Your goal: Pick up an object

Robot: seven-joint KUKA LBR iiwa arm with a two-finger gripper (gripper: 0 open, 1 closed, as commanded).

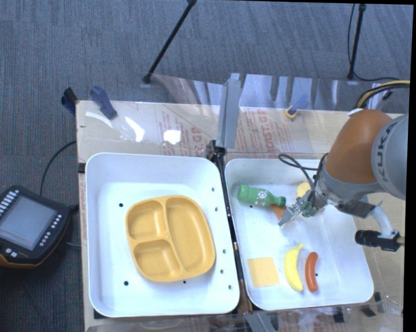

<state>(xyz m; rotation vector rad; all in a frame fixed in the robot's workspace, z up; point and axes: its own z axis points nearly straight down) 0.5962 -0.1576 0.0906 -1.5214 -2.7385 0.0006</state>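
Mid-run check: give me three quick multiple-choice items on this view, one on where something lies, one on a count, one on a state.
1. Where does the tray lie?
A. left bin
B. right bin
C. on the floor

2. How many compartments does the tray have?
A. two
B. three
C. five

3. How does the bottle stand?
A. upright
B. on its side
C. propped upside down against the bin wall

Key: 1 A, the yellow tray sits in the left bin, while the banana, sausage and cheese slice lie in the right bin. 2 B, three hollows show. 3 B, the green bottle lies flat, just left of the gripper.
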